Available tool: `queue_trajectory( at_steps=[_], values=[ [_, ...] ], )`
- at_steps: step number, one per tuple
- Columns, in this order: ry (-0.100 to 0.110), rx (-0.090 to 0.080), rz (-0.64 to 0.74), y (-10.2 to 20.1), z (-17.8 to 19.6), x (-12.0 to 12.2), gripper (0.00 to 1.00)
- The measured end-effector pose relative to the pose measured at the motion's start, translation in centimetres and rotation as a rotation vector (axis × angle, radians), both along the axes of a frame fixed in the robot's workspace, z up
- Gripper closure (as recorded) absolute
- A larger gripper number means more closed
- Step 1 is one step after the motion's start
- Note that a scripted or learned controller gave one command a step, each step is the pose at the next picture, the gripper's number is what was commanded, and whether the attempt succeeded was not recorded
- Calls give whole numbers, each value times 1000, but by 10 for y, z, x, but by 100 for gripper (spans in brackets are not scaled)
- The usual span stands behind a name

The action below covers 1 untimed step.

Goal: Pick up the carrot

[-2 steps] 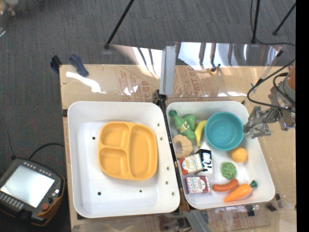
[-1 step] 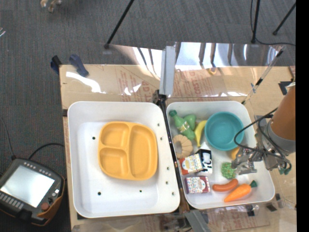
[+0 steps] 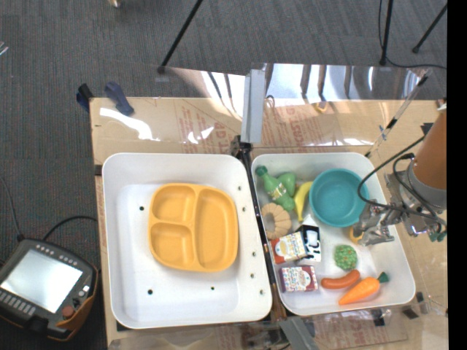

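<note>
Lying in the near right corner of the right bin point(image 3: 400, 195), the carrot point(image 3: 362, 289) points its orange tip leftward, green top to the right; a red sausage point(image 3: 340, 280) rests just beside it, a green ball point(image 3: 345, 257) a little farther back; the gripper point(image 3: 373, 228) hovers above the bin's right side, near the teal bowl point(image 3: 337, 197), well apart from the carrot; whether its fingers are apart or together I cannot tell; a yellow divided plate point(image 3: 193, 227) sits in the left bin point(image 3: 124, 188).

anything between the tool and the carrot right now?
Nothing visible. The tool sits over the right bin's right side, just off the teal bowl. The carrot lies in the near right corner, below the tool, with bare bin floor between. The red sausage touches the carrot's left, beside the path.
</note>
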<state>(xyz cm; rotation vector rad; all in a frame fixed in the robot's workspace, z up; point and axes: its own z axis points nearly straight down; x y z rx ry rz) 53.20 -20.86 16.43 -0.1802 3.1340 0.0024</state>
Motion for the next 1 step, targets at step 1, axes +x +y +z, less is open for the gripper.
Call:
queue_trajectory(
  at_steps=[1],
  values=[
    [0,1,489,96,39,-12,100]
  ],
)
